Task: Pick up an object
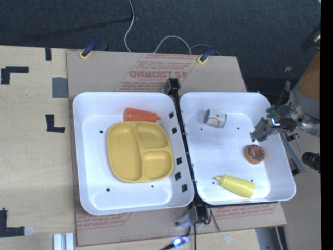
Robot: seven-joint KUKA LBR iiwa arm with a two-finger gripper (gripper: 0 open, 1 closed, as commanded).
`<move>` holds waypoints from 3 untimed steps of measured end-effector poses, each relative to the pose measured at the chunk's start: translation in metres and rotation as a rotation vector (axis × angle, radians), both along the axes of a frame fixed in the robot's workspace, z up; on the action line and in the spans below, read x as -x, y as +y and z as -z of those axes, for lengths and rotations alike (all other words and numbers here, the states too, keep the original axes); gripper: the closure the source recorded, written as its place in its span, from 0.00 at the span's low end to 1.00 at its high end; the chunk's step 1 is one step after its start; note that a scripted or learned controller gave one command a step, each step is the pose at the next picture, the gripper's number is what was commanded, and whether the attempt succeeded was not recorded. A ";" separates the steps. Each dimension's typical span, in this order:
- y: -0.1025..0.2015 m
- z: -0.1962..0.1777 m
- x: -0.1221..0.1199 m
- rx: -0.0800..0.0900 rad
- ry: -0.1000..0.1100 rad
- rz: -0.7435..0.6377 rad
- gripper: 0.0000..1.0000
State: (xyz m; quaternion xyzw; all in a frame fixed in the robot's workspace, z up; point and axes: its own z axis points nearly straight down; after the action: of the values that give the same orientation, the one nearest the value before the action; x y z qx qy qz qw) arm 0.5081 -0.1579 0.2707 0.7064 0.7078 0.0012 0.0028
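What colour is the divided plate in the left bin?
Yellow; the divided plate shows clearly in the camera view.

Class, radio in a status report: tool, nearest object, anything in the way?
Tool above right bin's right edge. Round brown donut-like object just below it, ungrasped. Nothing between.

A robotics lab: clamped cardboard (156, 74) under twin white bins (83, 139), cables, toy items

The arm (307, 95) (grey, orange-banded) is cut off by the right edge.
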 end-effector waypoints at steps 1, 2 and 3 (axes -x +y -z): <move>0.055 0.004 -0.017 -0.004 0.007 -0.005 1.00; 0.110 0.012 -0.050 -0.003 0.007 -0.005 1.00; 0.146 0.020 -0.073 -0.002 0.007 -0.003 1.00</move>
State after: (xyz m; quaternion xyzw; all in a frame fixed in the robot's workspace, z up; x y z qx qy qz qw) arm 0.5811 -0.0118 0.2506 0.7054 0.7088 -0.0005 -0.0005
